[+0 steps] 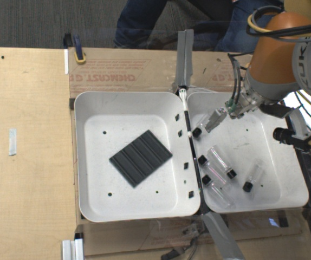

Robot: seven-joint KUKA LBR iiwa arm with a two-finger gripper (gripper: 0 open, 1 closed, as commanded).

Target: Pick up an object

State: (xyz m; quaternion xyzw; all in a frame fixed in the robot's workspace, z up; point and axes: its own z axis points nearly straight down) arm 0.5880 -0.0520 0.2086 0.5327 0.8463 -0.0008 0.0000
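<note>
The gripper point(214, 120) hangs low over the back left part of the right bin point(285, 199), reaching in from the orange-banded wrist point(274, 53). Close to its tip, a small black-capped piece point(196, 131) lies by the bin's left wall. Nearer the front lie several clear vials with black caps: one in the middle point(219, 164), one toward the front left point(214, 187), and a shorter one to the right point(252, 177). A dark ribbed rectangular pad point(141, 157) lies flat and skewed in the left bin point(90, 199).
A grey divider post point(185, 58) stands between the bins at the back. A cardboard sheet point(123, 72) lies behind them. Black clips point(190, 166) line the shared wall. Cables and a black bracket point(292, 137) sit at the right bin's right side.
</note>
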